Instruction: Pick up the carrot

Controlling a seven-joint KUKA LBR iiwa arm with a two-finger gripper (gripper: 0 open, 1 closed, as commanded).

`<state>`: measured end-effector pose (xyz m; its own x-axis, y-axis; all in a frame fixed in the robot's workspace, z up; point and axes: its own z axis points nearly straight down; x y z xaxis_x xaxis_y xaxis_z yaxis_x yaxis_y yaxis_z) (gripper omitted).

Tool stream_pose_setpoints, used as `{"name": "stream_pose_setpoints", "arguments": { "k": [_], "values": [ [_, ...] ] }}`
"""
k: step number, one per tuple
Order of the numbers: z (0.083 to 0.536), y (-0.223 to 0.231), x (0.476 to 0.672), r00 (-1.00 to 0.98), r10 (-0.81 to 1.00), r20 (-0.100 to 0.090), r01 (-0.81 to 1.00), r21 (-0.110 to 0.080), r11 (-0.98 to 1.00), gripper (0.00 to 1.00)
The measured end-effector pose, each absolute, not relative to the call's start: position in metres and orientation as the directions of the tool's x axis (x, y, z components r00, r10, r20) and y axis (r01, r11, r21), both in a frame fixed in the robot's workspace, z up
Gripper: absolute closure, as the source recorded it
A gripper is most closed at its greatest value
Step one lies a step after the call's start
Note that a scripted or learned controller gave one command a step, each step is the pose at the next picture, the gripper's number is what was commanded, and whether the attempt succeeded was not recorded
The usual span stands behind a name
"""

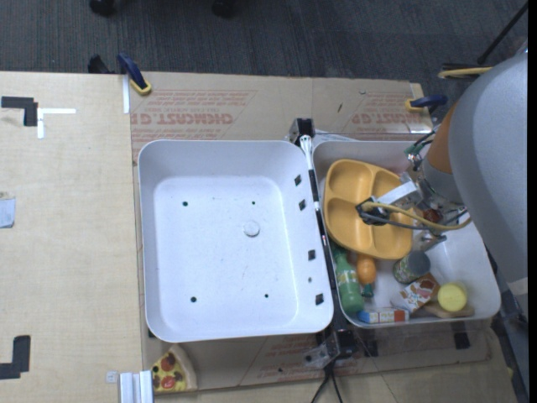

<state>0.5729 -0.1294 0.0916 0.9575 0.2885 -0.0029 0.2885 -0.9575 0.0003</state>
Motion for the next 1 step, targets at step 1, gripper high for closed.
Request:
{"name": "stream_pose_setpoints", "arguments": {
  "k": [1],
  "values": [
    [0.0899, -0.1207, 0.6106, 0.975, 0.218, -0.031, 0.219, 0.020, -0.976, 0.00]
  ]
}}
